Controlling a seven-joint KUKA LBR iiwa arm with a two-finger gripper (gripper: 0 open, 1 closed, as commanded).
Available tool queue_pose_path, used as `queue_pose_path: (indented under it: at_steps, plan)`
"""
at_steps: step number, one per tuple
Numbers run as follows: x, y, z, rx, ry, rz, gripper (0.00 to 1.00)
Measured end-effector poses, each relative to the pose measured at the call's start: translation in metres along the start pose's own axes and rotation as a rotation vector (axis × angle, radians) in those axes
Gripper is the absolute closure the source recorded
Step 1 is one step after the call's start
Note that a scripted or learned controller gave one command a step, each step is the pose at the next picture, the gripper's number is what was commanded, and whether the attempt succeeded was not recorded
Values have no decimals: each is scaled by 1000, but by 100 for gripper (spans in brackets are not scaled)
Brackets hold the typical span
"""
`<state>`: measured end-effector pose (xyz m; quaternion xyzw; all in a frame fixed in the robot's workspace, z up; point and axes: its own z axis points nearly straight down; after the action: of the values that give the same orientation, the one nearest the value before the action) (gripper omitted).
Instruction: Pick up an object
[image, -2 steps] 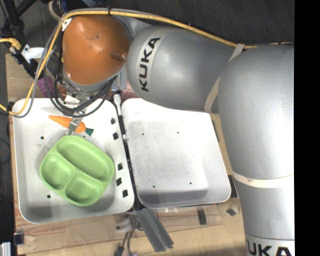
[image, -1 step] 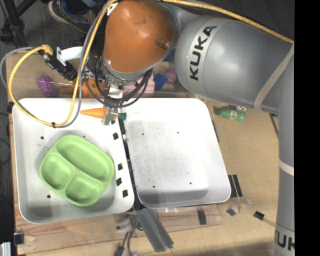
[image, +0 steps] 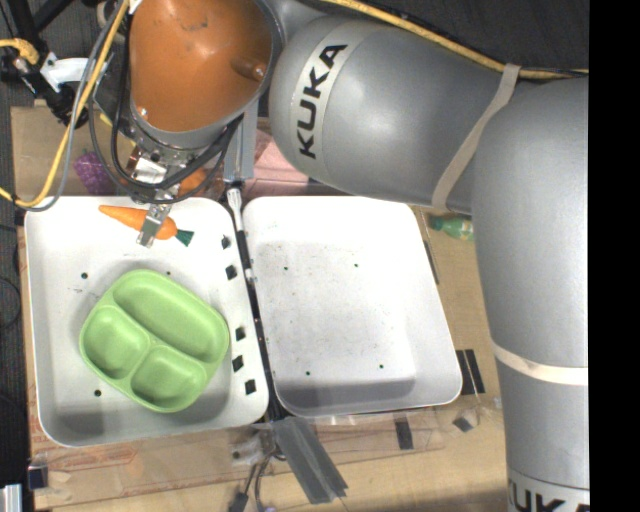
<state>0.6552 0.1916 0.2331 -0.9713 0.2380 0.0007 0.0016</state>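
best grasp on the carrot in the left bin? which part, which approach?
Grip the carrot across its orange body near the middle, coming straight down. It lies flat near the left bin's far wall, long axis running left-right, so close across its narrow width. The hand is already over its leafy end; the thicker midsection looks more secure.

Carrot (image: 128, 215): a small orange toy with a green leafy tip at its right end. It lies flat on the floor of the left bin (image: 60, 260), at the far edge, with its long axis running left to right and tilted slightly nearer at the leafy end. The middle of its body is covered from above; the pointed orange end shows at left and the green tip at right.

Tray (image: 155, 340): a light green plastic dish with rounded corners and three compartments, one long and two smaller. It rests upright in the same bin, near side, turned at a slant to the bin walls. Carrot and tray lie apart.
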Motion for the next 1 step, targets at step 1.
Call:
queue_pose_path:
  at_steps: [1]
  plan:
    - [-32, -15, 3, -5, -1, 643, 100]
